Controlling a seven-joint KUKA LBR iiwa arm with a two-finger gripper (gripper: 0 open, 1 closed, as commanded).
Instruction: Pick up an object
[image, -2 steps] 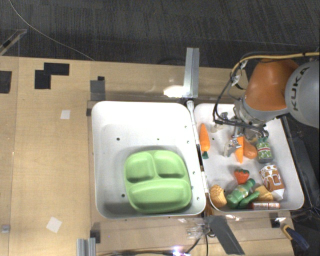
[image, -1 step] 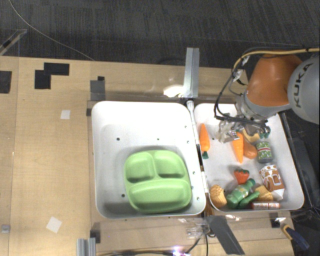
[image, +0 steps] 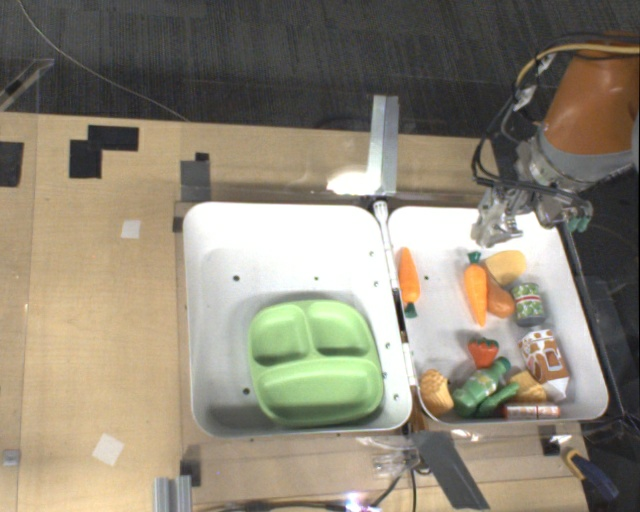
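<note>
The right bin (image: 440, 330) holds several toy foods. An orange carrot (image: 476, 292) lies near its middle, with a yellow lump (image: 506, 266) and a small can (image: 527, 302) beside it. A second carrot (image: 406, 279) lies along the bin's left wall. At the front are a red pepper (image: 484, 351), a printed carton (image: 545, 362), a bread piece (image: 434, 390) and a green vegetable (image: 484, 390). My gripper (image: 498, 226) hangs over the bin's back right part, just behind the yellow lump, open with nothing between its fingers.
The left bin (image: 220, 300) holds a green divided plate (image: 315, 360) at its front. A metal post (image: 384, 145) stands behind the wall between the two bins. The arm's orange band (image: 592, 105) and cables rise at the back right.
</note>
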